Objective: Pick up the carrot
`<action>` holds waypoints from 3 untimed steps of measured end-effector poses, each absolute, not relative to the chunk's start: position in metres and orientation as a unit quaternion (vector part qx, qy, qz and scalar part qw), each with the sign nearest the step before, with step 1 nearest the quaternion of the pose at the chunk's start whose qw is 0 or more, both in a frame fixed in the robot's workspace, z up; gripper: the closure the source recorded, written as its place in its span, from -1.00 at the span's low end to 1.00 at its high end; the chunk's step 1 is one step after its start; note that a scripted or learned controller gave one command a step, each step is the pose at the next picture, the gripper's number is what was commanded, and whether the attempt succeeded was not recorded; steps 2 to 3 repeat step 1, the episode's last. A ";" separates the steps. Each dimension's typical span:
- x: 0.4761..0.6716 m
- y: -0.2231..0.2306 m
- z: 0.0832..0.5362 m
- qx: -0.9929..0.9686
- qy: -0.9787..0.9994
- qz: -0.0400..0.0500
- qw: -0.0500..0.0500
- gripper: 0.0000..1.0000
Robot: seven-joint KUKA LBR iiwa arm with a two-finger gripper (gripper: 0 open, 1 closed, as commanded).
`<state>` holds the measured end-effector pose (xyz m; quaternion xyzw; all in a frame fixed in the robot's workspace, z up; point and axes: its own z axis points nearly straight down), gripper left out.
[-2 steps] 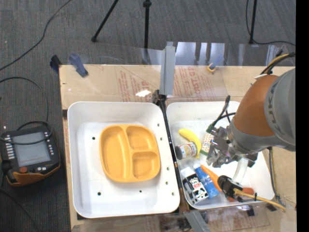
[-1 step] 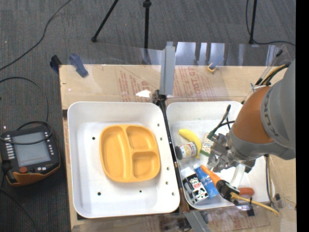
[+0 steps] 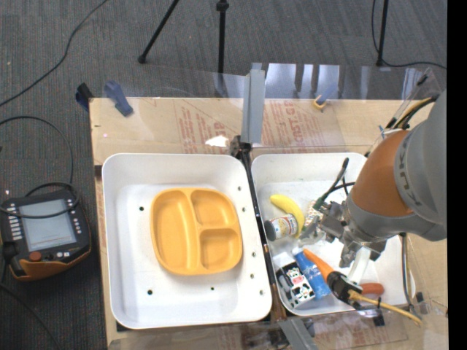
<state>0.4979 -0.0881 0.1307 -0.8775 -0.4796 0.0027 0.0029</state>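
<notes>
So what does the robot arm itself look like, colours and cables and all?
The arm is grey and rounded, with a broad orange band above the wrist. Below it sits a darker metallic tool with pale parts. Black, yellow and green cables run along it.

A robotics lab: tripod legs are standing behind the bench, a control pendant lying left of it.

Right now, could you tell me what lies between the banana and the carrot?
In the camera view, a small jar lies on its side between the banana and the carrot.
</notes>
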 end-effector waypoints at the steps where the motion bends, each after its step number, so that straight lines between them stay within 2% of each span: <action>1: 0.474 -0.133 0.086 -0.880 -0.474 0.002 0.003 -1.00; 3: 0.474 -0.133 0.086 -0.880 -0.474 0.002 0.003 -1.00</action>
